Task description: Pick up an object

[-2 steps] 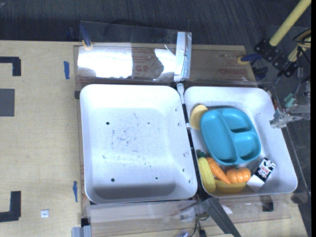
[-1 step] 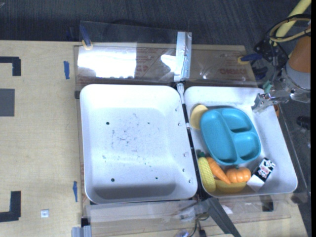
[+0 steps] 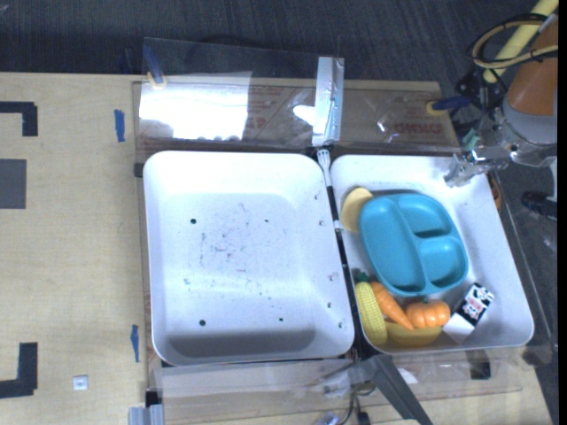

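Right, my arm sits at the far right, above the top right corner of the right-hand shallow white bin (image 3: 512, 264), grey wrist and orange band in plain sight. My pincer (image 3: 462, 168) hangs just over that bin's back rim, and whether it is released or clenched I cannot tell from up here; nothing is visibly caught in it.

Everything worth picking lies in that right bin. A blue two-compartment plastic plate (image 3: 415, 242) fills its middle, tilted and resting over its neighbours. A pale yellow rounded piece (image 3: 353, 205) peeks out at the plate's upper left, touching it. Along the near side sit a yellow toy corn cob (image 3: 368, 312), an orange toy carrot (image 3: 388, 305), an orange rounded toy (image 3: 431, 312) and a small black-and-white block (image 3: 475, 305), all crowded together just beside the plate's lower edge. The left-hand shallow white bin (image 3: 239, 246) carries nothing but scuff marks.

So, the plan as I judge it: the plate is broad and slippery, a poor bite unless I catch its rim. Better odds, I reckon, with the little block near the bin's right corner, a bit apart from the clutter. I'd come down straight, straddling it, mindful of the sloping wall close by, and close only once I'm low enough.
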`<move>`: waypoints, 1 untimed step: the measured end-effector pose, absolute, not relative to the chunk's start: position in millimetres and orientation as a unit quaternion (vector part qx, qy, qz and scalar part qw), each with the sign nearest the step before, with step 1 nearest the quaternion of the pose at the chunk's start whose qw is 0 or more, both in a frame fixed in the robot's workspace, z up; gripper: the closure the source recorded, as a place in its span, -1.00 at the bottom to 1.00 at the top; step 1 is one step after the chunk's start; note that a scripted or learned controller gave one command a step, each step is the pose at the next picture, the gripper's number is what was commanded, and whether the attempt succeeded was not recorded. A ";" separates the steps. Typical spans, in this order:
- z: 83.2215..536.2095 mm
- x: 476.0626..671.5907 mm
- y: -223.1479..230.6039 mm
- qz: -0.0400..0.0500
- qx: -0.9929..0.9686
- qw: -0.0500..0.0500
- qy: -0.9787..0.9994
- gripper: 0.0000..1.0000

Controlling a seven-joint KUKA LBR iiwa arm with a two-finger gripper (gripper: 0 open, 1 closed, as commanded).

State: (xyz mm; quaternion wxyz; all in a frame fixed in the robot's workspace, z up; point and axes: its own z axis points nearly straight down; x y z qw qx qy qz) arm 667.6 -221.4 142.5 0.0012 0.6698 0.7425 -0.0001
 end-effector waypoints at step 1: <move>136.7 668.0 -221.4 0.000 0.633 0.001 0.774 1.00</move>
